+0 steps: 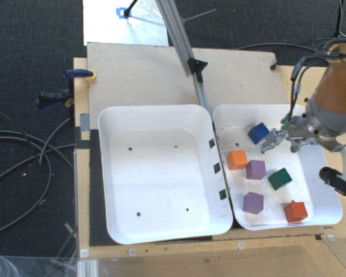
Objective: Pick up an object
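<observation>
The right bin (323, 211) holds several small blocks: a blue one (258, 133), an orange one (237, 159), two purple ones (255, 169) (253, 202), a dark green one (279, 178) and a red-orange one (296, 211). My gripper (272, 139) hangs over the upper part of this bin, just right of the blue block and above the green one. Nothing shows between its fingers. The arm's orange band (337, 85) and grey wrist (328, 117) come in from the right.
The left bin (153, 117) stands beside the right one, with black clips along the shared wall (217, 167). A metal pole (179, 30) slants down from the top toward the bins. Cables lie on the dark floor at left.
</observation>
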Tool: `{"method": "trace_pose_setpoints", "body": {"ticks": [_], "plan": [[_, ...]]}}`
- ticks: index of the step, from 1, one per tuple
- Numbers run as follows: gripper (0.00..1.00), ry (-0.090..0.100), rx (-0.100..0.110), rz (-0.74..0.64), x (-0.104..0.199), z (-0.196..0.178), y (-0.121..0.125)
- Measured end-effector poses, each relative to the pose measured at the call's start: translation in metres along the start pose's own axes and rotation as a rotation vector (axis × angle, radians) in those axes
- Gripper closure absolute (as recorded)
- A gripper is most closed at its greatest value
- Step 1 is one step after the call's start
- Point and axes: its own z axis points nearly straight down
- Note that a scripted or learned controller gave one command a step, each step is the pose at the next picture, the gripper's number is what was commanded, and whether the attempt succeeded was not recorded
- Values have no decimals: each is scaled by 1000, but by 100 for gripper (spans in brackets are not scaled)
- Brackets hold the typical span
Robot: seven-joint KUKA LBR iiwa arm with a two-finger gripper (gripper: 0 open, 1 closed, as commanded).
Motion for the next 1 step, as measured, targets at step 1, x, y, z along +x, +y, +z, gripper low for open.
{"method": "trace_pose_setpoints", "body": {"ticks": [1], "plan": [[0,3,4,-10,91,39,-1]]}}
